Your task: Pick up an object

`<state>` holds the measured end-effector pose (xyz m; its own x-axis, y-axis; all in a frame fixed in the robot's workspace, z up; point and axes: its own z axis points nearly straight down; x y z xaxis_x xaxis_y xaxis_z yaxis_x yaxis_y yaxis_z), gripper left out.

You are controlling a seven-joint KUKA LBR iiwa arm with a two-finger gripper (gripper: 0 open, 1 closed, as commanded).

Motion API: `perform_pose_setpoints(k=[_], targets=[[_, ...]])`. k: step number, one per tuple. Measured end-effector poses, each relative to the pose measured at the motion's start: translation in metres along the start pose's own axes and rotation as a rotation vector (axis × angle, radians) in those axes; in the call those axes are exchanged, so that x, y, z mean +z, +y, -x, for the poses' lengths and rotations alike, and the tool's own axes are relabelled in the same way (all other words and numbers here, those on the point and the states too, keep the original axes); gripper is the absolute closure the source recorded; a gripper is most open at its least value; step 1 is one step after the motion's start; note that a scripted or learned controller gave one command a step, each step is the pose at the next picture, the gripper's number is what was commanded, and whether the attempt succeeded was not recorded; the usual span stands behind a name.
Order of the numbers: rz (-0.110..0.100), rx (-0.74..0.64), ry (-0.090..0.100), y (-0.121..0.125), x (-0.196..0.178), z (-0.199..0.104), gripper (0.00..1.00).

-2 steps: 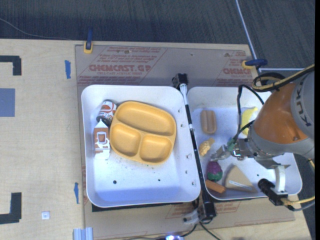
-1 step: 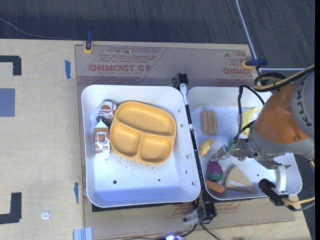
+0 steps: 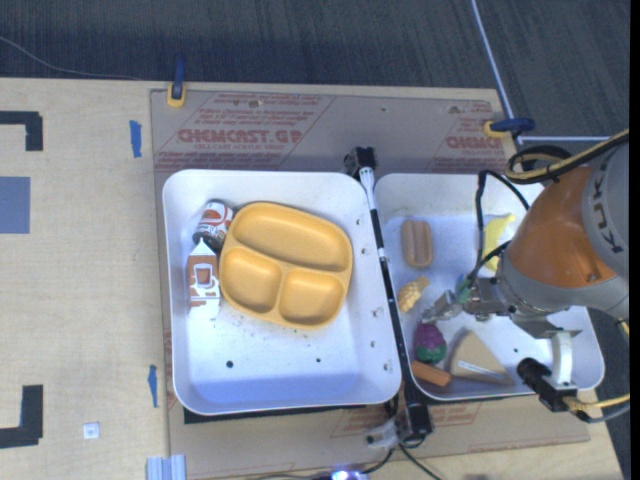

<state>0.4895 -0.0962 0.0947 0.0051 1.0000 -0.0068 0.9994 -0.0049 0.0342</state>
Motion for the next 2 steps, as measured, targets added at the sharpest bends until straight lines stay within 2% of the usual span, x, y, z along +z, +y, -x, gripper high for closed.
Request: perform_pose_setpoints(k=[2], targets=[[0.000,-0.001,0.001,0.0000,0.0001,-0.0014,0.00]])
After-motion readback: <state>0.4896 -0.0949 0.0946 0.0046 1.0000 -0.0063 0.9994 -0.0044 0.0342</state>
